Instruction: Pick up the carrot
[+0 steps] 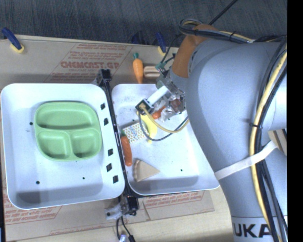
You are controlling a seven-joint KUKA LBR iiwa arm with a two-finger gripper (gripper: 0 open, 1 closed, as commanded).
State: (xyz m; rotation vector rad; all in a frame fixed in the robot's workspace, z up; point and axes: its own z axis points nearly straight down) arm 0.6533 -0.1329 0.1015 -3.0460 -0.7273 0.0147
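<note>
Orange against white, the carrot [127, 150] lies in the right bin [192, 178], lengthwise along its left wall, touching or just beside the black divider strip [111, 135] where the two bins meet. A second carrot [137, 68], with a green top, rests outside the bins on the cardboard-covered tabletop [81, 62] at the far side. That creates an ambiguity of target, and my judgement is that the one in the bin is the likelier object.

The claw [159, 107] hangs over the far part of the right bin, apart from the bin carrot, amid cables and a yellow object [150, 126]. Whether it is open or closed, and whether anything sits in it, cannot be told from this angle; a small orange patch near it is too unclear to identify.

Risks noted:
- The carrot sits hard against the wall, so one side of the claw may strike the rim or the divider on descent and fail to get around the carrot.
- A patterned scrap [134, 132] lies just far of the carrot and a tan wedge [144, 170] lies just right of its near end; either could be nudged or taken by mistake.
- A carrot is round and tapered, and could roll or slip out under a closing grip.

The left bin [20, 135] holds a green divided plate [68, 130], well clear of the work.
</note>
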